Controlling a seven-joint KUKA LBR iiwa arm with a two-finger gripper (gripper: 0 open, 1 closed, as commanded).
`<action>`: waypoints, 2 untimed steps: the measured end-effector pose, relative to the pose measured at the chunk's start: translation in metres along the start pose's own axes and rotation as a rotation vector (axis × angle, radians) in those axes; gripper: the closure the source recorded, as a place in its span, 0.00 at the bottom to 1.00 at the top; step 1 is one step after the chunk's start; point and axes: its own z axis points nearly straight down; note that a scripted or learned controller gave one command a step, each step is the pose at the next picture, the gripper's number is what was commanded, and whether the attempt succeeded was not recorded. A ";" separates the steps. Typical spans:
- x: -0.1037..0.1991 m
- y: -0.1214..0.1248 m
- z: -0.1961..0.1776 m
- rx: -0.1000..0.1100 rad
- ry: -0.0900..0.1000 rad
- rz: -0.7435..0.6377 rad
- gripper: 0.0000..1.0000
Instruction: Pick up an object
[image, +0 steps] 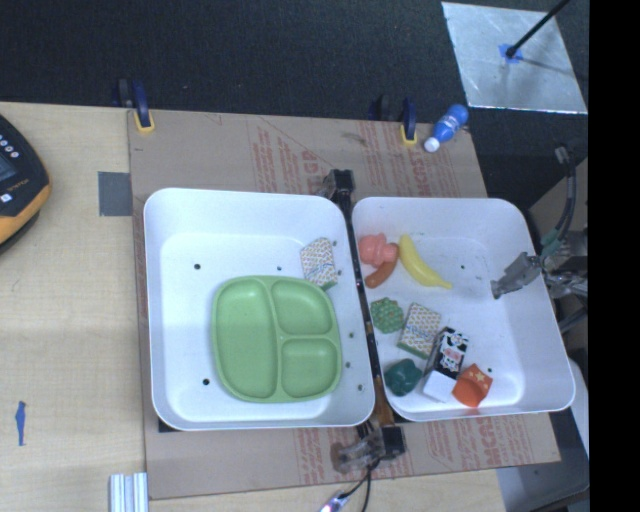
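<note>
While nothing is lifted yet, left to right: green tray (277, 338) flat in left bin (175, 300), patterned block (319, 262) beside its rim; banana (423, 262), small toys clustered in right bin (530, 330), likely easy picks. Gripper (512, 274) at right edge, above that bin; jaws apart or together, cannot tell.

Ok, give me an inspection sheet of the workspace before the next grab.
Surface: wooden bench under a cardboard sheet, clamped at its far edge.
Job's things: right bin holds a banana, pink toy, carrot, patterned blocks, cow-print carton, orange block.
Clutter: left bin holds a green divided plate and a patterned block.
Grippers: gripper at the right bin's right wall, nothing seen in it.
Cables: wires at the near edge.
Surroundings: yellow-black device, bottle.
</note>
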 end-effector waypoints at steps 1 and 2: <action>0.072 0.069 0.036 0.000 -0.001 -0.002 0.00; 0.054 0.122 0.177 0.002 -0.001 -0.001 0.00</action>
